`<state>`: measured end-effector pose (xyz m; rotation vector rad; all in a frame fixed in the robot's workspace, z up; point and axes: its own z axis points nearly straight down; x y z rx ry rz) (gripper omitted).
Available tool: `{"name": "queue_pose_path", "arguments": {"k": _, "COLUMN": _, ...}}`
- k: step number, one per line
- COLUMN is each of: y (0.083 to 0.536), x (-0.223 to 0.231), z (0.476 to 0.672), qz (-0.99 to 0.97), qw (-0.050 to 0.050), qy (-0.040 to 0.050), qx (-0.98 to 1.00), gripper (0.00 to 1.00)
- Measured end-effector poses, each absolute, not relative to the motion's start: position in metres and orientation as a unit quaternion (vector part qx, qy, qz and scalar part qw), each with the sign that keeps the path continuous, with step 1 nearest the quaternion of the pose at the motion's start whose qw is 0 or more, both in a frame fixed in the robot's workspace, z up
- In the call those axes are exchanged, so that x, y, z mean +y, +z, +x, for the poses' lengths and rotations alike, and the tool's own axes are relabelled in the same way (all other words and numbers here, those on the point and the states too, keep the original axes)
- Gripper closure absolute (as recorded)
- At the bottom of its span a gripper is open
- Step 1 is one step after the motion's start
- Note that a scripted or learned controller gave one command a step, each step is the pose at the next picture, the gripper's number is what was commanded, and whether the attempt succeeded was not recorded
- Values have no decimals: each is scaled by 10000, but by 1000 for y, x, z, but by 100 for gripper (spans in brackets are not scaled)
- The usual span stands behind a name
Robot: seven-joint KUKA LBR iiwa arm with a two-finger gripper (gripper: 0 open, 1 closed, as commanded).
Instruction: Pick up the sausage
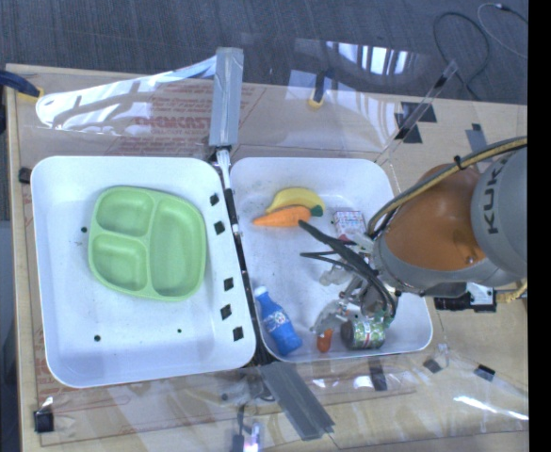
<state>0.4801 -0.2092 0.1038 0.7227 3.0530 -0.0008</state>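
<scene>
Gripper point(343, 311) low in the right bin point(256, 182).
It hangs just above the sausage point(324, 339), beside a can point(367, 331); whether it grips anything I cannot tell.

Wooden bench point(501, 384), 2 white bins point(58, 281) side by side

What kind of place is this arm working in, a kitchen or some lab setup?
Most likely a robotics lab bench, not a kitchen. Two white bins sit side by side, taped to a wooden bench. The right one holds toy food such as a carrot and banana; a clamp grips the bench edge.
</scene>
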Motion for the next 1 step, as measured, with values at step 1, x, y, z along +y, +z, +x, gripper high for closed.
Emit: {"name": "queue_pose_path", "arguments": {"k": 1, "y": 104, "x": -209, "z": 480, "qz": 2303, "qw": 21, "qy": -2, "qx": 9731, "gripper": 0}}
